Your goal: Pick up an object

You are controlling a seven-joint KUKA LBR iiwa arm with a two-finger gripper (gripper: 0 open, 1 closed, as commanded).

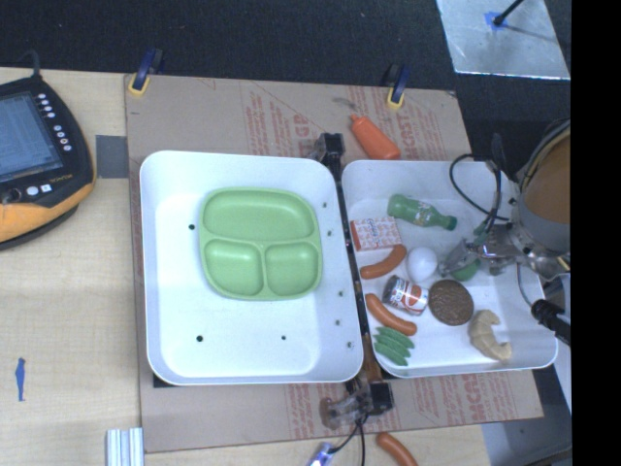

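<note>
Two white bins sit side by side on the table (58,338); the tool (464,260) is low inside the right bin (529,362), near its right half. Metal fingers (456,257) point left, but whether they are apart or together cannot be told from this angle; nothing is visibly clamped between them. Something green shows just under the tool's tip, too hidden to identify.

Just left of the tool: white egg (422,262). Beyond that, further left: sausage (383,261) and small red-and-white carton (375,232). Above-left of the tool: green bottle (421,212), lying on its side. Just below the tool: brown round cookie (451,302), with a can (406,295) beside it. Lower still: croissant (490,335), second sausage (389,314), green pea pods (393,345).

Left bin (175,357) holds a green divided plate (260,243), well apart from the tool.
</note>
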